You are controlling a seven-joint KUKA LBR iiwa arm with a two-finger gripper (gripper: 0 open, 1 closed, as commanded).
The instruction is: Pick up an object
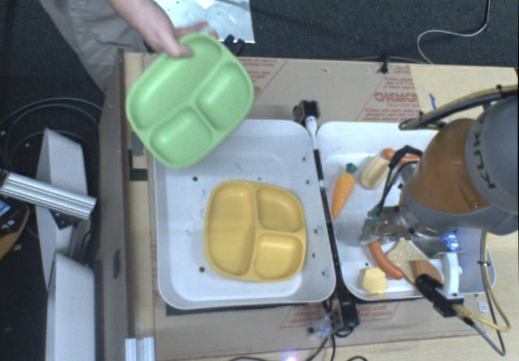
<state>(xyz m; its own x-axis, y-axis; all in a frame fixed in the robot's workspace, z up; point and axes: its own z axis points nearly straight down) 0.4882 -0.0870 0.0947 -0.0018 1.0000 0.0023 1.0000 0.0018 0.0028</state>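
**Observer:** Where are you, and what could slip?

**Me:** My gripper (383,225) hangs low in the right bin (353,140), just above the toy sausage (384,260). Whether it's spread or closed I cannot tell. Nothing is visibly held.

**Observer:** Risks?

**Me:** The sausage lies close to the yellow piece (374,279) and the carrot (342,192) is near; I could nudge them or close on nothing. A person's hand (166,31) holds a green plate (188,100) over the left bin (174,270), above the yellow plate (255,229)

One fixed cam above bench, looking down slantwise on both bins (243,294).
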